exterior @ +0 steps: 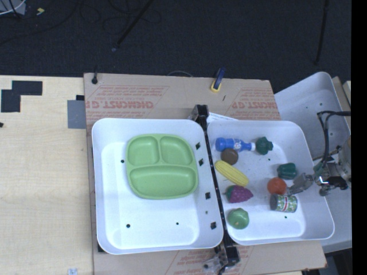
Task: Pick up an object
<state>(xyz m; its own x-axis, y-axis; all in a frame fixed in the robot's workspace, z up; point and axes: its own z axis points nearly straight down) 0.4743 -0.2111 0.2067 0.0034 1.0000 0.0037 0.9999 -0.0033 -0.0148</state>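
The right bin [309,222] holds several toy foods. A blue bottle [234,145] lies near the back beside a dark green vegetable [264,146] and a brown ball [230,156]. In the middle lie a yellow corn cob [231,173], a purple eggplant [239,194] and a green apple [238,217]. Toward the right sit a green pepper [286,170], a red tomato [276,185] and a small can [284,203]. My gripper [312,182] is low at the bin's right rim, just right of the tomato and above the can, with nothing seen in it.
The left bin [109,222] bears a light green divided plate [161,166]. A black divider [210,176] runs between the bins. Both rest on brown cardboard [149,99]. A yellow-and-blue clip [217,80] sits at the cardboard's back edge. A white tilted panel [304,99] stands at the right rear.
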